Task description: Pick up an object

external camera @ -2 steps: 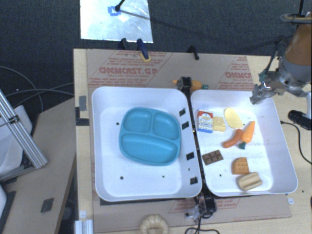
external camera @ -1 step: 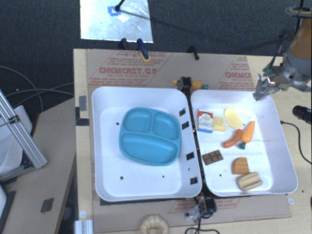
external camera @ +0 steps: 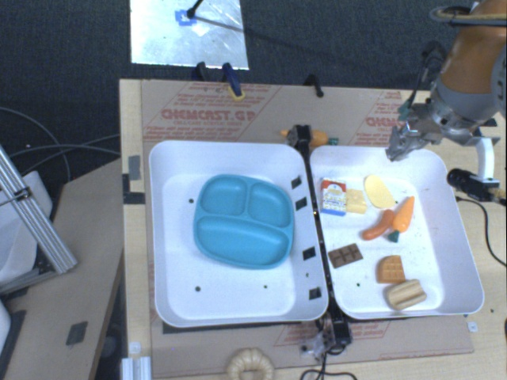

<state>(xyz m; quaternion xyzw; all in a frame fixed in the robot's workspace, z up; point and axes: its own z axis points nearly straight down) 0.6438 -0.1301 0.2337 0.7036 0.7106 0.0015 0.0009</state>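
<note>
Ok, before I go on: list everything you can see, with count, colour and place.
bins: 2, white, side by side on the bench
tray: 1, blue, three compartments, in the left bin
carton: 1, red and white, right bin, upper left
cheese: 1, pale yellow square, right of the carton
chip: 1, yellow oval, right bin, top
carrot: 1, orange, right bin, middle
sausage: 1, orange-red, beside the carrot
chocolate: 1, brown, right bin, lower left
waffle: 1, orange-brown, below the sausage
bun: 1, tan, right bin, near edge
foil sheet: 1, silver, on the floor, top left
arm: 1, grey with orange band, top right
gripper: 1, grey, above the right bin's far edge
</note>
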